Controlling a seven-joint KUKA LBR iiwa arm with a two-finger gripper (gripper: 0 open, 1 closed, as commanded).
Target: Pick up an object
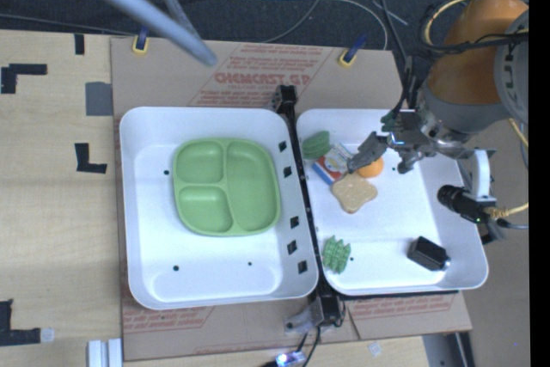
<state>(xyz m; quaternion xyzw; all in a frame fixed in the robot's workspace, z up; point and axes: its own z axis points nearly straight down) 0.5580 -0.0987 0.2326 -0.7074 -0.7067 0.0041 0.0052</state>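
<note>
two shallow white bins side by side on the bench: left bin (137, 185), right bin (464, 271). left bin: holds a green divided tray (227, 186), flat, roughly central. right bin: holds the loose objects, so any pick target lies there.

right bin contents, clustered toward the upper left corner beside the divider: green item (315, 142) against the divider wall; red and blue piece (320, 170) just below it; tan bread-shaped piece (354, 194) near the middle; small orange object (370, 168) touching or just above the tan piece. apart from the cluster: green ridged item (336, 254) low beside the divider; black block (427, 253) toward the lower right corner.

arm: enters from the right, orange band above the wrist, wrist tilted so the gripper (371, 152) reaches down and leftward into the cluster. tip placed directly over the orange object, at the upper edge of the tan piece. placement consistent with an approach on one of these two; which one cannot be told.

gripper state: cannot tell. dark tip merges with the objects beneath. no object seen between its parts; no grasp confirmed.

task status, as judgement: approach or descent stage, object not yet lifted. all objects resting on the bin floor.

risk, as judgement: crowded cluster; closing there liable to catch two items or push the orange object aside. isolated black block offers a cleaner target.
</note>
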